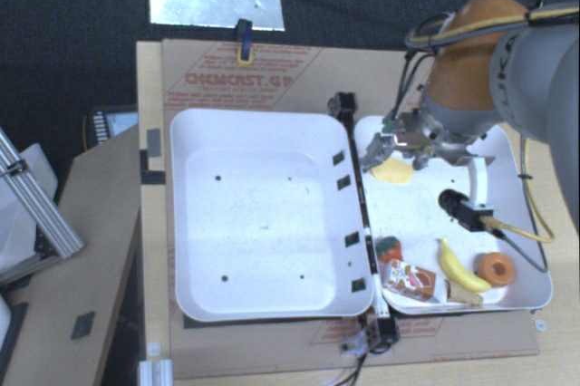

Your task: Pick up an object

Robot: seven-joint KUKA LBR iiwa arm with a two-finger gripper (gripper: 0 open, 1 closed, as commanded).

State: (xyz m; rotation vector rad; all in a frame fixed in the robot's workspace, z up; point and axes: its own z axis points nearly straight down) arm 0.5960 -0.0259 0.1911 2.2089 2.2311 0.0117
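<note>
My gripper (400,154) hangs over the far left part of the right bin (426,210), and its fingers look open. Just under and in front of it a flat pale yellow piece (394,171) lies on the bin floor; I see nothing held between the fingers. Along the near edge of the same bin lie a banana (458,267), an orange ring (496,269), a printed snack packet (411,281) and a small red and green item (388,248).
The left bin (263,212) stands beside the right one, with a black-clipped divider (358,194) between them. Both rest on a cardboard sheet (245,76). The grey and orange arm (489,67) reaches in from the upper right.
</note>
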